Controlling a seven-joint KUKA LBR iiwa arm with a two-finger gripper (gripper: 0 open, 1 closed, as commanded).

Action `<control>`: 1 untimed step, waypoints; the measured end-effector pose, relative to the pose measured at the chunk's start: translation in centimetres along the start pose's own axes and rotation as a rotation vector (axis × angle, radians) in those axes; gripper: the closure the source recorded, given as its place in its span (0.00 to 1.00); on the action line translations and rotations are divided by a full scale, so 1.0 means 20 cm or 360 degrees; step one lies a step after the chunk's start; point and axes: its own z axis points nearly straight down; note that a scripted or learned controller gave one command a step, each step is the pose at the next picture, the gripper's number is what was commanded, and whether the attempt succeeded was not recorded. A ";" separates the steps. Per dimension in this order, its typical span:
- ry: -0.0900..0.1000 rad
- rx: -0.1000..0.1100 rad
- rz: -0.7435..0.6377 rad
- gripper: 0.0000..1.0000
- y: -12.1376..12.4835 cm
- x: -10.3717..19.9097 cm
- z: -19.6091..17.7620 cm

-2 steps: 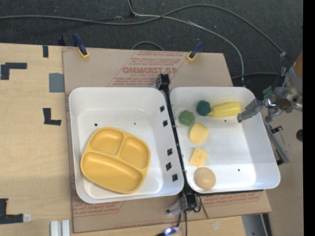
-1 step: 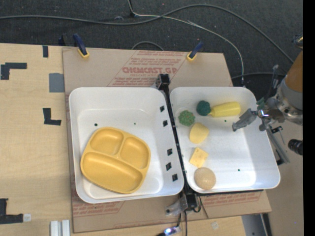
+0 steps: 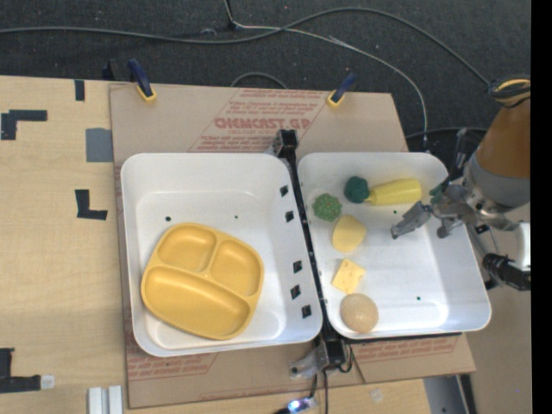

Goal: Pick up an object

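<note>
Camera view: gripper (image 3: pixel 420 220) hangs open and empty over the right bin (image 3: pixel 448 313), near the corn (image 3: pixel 395 191).

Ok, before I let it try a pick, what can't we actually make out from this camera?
- Gripper: small and blurred above the right bin; finger state unclear.
- Arm: cut off by the right edge.
- Corn cob: whether it touches the dark green ball is unclear.
- Yellow divided plate: its underside in the left bin is hidden.

Corn cob (image 3: pixel 395 191), two green pieces, lemon (image 3: pixel 348 233), cheese wedge (image 3: pixel 348 276), tan ball (image 3: pixel 359 312) lie in right bin (image 3: pixel 431 304).
</note>
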 end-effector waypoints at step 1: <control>0.0002 0.0004 0.0001 0.00 -0.01 0.02 0.33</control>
